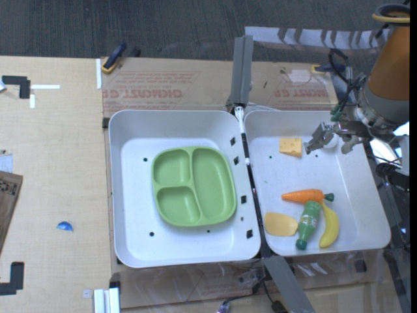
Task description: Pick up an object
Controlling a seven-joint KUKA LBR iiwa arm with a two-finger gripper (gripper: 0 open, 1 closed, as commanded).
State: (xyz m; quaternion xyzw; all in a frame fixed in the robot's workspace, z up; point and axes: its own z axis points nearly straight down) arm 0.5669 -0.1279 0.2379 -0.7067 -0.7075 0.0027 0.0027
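Nearest the camera, along the front of the right bin (365, 194), lie 3 items close together: a yellow chip (281, 224), a green bottle (308, 224) and a banana (329, 227). The chip sits flat, left of the bottle. The bottle lies on its side, cap toward the bin's front wall, its upper end touching the carrot (303, 196). The banana curves along the bottle's right side, just beside it. The carrot lies crosswise behind these 3, orange body to the left, green top to the right.

Cheese (291, 147), a yellow wedge with holes, rests toward the back of the right bin, well apart from the carrot group.

The gripper (332, 138) hangs over the back of the right bin, just right of the cheese, at the end of the arm (391, 64) that enters from the right. Its 2 fingers are spread apart with nothing between them. The left finger (317, 139) is near the cheese but not touching it.

The left bin (124, 175) touches the right bin along their shared edge. It holds 1 green plate (193, 186) with 3 compartments, set about mid-bin.

Left of the left bin, on the bench (52, 175), lies a small blue piece (64, 225).
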